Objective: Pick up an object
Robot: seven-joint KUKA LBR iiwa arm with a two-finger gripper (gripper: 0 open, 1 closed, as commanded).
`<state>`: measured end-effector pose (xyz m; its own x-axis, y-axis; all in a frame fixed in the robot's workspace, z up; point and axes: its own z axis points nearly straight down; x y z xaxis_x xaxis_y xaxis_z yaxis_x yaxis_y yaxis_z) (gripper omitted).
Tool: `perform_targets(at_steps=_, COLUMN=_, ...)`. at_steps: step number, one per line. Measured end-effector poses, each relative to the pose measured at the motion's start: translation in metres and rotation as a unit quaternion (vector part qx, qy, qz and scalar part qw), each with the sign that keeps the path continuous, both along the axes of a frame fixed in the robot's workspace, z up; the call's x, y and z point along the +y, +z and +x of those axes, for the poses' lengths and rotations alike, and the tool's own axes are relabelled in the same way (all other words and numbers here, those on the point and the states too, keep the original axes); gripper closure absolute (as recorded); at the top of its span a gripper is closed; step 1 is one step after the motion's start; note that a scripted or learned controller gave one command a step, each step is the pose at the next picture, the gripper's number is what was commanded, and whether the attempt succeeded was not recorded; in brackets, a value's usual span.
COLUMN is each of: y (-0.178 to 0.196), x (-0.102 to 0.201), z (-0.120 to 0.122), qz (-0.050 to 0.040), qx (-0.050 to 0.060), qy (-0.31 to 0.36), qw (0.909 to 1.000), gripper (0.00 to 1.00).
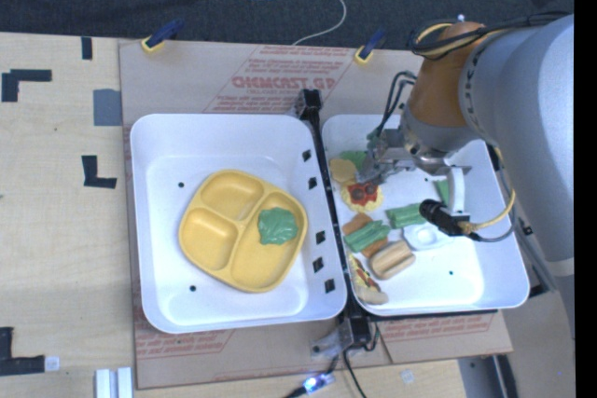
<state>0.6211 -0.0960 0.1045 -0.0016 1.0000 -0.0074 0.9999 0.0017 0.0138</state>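
We see two shallow white bins side by side on the worktop. The left white bin [154,200] holds a yellow plastic divided plate [224,233] with a green leafy toy piece [278,225] lying in its right compartment. The right white bin [494,280] carries a crowd of toy food pressed against its left wall: a pale yellow round piece [343,170], a red-topped pizza-like piece [362,194], a green pod-shaped piece [366,234], another green block [405,216], a hot dog in a tan bun [392,260] and a small sandwich-like piece [365,282] near the front left corner. The grey arm with its orange band [443,93] hangs over the bin's back half and covers what lies beneath it. The jaws [378,165] sit low just beside the pale yellow piece; we cannot tell how far apart they stand or whether anything is between them.
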Motion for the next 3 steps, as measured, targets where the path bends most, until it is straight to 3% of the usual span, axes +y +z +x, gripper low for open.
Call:
perform_targets(at_steps=2, y=0.106, x=0.005, z=0.007, qz=0.0039, qx=0.006, qy=0.0, qw=1.0, gripper=1.0)
perform_targets(at_steps=3, y=0.12, x=0.006, z=0.007, qz=0.0041, qx=0.007, qy=0.0, qw=1.0, gripper=1.0)
